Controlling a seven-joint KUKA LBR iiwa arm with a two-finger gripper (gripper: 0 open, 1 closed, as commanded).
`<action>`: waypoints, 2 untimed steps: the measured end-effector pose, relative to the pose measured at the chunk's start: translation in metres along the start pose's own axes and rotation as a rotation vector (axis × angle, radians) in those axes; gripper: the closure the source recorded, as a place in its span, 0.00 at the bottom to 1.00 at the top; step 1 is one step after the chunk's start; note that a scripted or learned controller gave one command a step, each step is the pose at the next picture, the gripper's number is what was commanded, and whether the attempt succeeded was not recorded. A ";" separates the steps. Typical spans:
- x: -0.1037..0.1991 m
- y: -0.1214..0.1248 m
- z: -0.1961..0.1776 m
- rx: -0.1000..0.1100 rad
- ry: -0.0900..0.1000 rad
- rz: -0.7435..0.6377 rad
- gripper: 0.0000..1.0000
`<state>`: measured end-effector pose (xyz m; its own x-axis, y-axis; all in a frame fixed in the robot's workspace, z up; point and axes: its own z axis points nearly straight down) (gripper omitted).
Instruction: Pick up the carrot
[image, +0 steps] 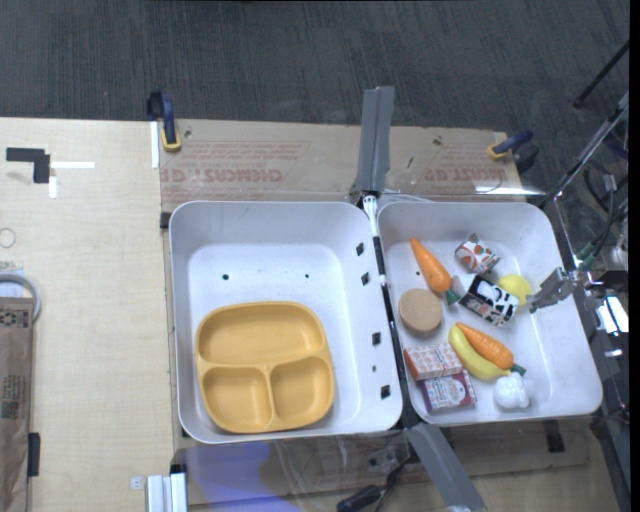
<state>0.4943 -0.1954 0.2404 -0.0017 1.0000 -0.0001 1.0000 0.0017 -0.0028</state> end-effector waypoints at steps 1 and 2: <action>0.066 0.007 0.114 0.002 0.001 -0.023 0.00; 0.110 0.040 0.049 -0.001 0.000 -0.100 0.00</action>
<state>0.5343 -0.0856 0.1911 -0.1018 0.9948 -0.0003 0.9948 0.1018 -0.0017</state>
